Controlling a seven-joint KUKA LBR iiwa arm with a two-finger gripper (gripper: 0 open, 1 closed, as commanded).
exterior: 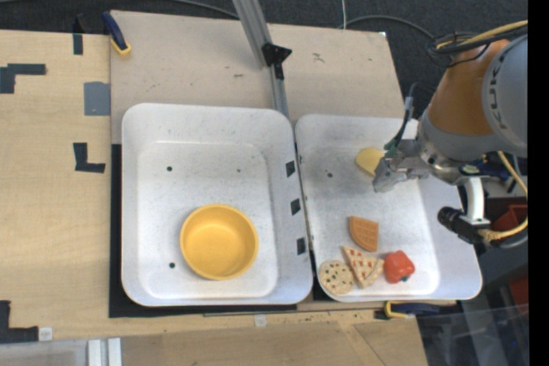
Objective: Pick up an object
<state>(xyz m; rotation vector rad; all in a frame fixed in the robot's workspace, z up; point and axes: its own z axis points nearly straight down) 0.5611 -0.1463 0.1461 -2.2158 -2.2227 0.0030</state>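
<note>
In the right bin [322, 141], my gripper [388, 174] is down near the bin floor at the upper right. A pale yellow object [369, 159] lies just left of it, touching or nearly touching it, partly hidden by the gripper. Lower in the same bin are an orange bread-like piece [364, 232], a pizza slice [364, 267], a round cookie [335, 277] and a red pepper [398, 267].
The left bin [141, 141] holds a yellow bowl [219, 241] near its front. A slanted metal pole [249, 0] rises behind the divide between the bins. The arm's orange band [459, 94] hangs over the right bin's right edge.
</note>
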